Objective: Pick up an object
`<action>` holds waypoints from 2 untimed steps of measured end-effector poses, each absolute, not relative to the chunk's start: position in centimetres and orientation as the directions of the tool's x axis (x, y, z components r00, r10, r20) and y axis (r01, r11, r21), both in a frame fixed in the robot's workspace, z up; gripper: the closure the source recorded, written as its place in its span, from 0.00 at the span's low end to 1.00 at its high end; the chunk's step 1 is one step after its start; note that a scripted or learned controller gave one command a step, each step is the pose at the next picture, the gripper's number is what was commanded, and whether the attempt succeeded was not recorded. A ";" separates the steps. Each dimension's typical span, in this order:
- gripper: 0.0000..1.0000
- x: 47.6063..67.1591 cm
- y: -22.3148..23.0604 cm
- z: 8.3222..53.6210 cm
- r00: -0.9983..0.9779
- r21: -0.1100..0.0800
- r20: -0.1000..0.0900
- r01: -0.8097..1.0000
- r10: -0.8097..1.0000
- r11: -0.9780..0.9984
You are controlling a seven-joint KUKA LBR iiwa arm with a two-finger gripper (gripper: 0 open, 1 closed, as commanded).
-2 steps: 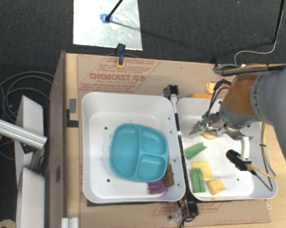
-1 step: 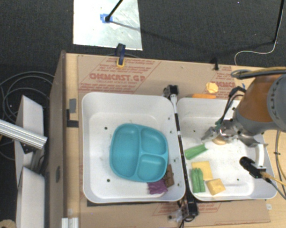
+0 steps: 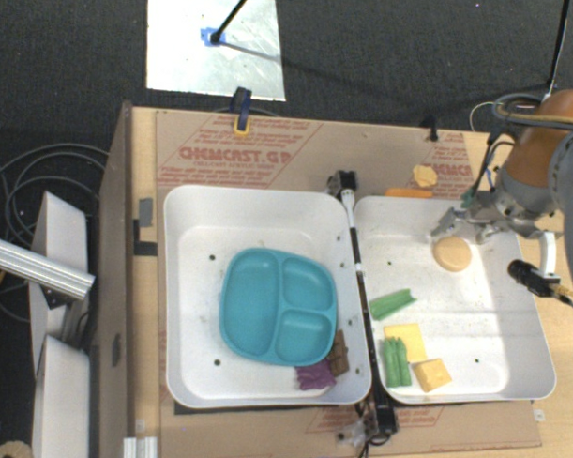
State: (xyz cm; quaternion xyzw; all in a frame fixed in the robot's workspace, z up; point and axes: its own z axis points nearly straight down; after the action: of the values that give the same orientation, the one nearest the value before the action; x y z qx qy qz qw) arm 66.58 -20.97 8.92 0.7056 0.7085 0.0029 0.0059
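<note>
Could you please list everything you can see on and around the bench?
Bins: 2, white, side by side on the bench; left bin, right bin.
Plate: 1, teal, divided, middle of the left bin.
Purple piece: 1, at the plate's near edge, beside a brown piece.
Round piece: 1, tan, far part of the right bin, just below the gripper.
Green pieces: 2; one near the right bin's left wall, one at its near left.
Yellow blocks: 2; one beside the green pieces, one nearer the front.
Clamp: 1, blue and yellow, far edge of the bench.
Arm: 1, grey with orange band, from the right.
Gripper: 1, over the right bin's far part.
</note>
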 end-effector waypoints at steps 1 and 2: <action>0.00 66.0 -17.4 8.5 -0.006 0.002 0.000 1.000 1.000 0.006; 1.00 66.1 -17.5 9.7 -0.007 0.006 -0.002 1.000 1.000 0.007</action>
State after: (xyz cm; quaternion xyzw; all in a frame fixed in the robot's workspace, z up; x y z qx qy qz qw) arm 66.12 -17.53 9.67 0.7045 0.7097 0.0014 0.0030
